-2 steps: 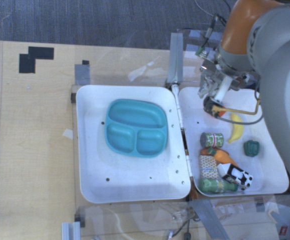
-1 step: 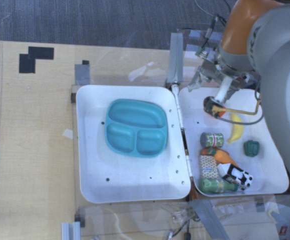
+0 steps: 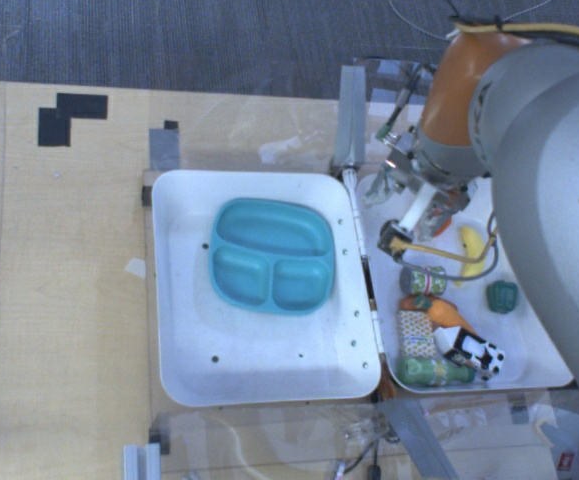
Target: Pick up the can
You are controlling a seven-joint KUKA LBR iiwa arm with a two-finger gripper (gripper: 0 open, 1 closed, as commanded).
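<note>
two shallow white bins sit side by side on the pale bench [image 3: 59,318]. the left bin [image 3: 184,353] holds one thing, a blue divided plate [image 3: 272,256], lying flat near its middle, well clear of the walls.

the right bin [image 3: 527,356] is crowded and partly covered: the grey arm [image 3: 554,168] reaches in from the right and hides the bin's far right corner and most of its right side. the gripper [image 3: 409,173] hangs below the orange band over the far left part of this bin, close to the wall between the bins. its metal parts blur together against the white, so i cannot tell whether the pincer is apart or together, and nothing is seen clamped in it.

the can [image 3: 424,280] rests in the right bin, near its left wall and about midway along it, nearer than the gripper and apart from it. its label looks green and red, but the print is too small to read. a banana [image 3: 476,249] lies just to its far right, one end under the arm's edge. a small green lump [image 3: 503,296] sits to the right. just near of the can are an orange thing [image 3: 447,314], a patterned packet [image 3: 417,339], a black-and-white toy [image 3: 476,354] and a green cylinder [image 3: 434,372] on its side against the near wall.
</note>
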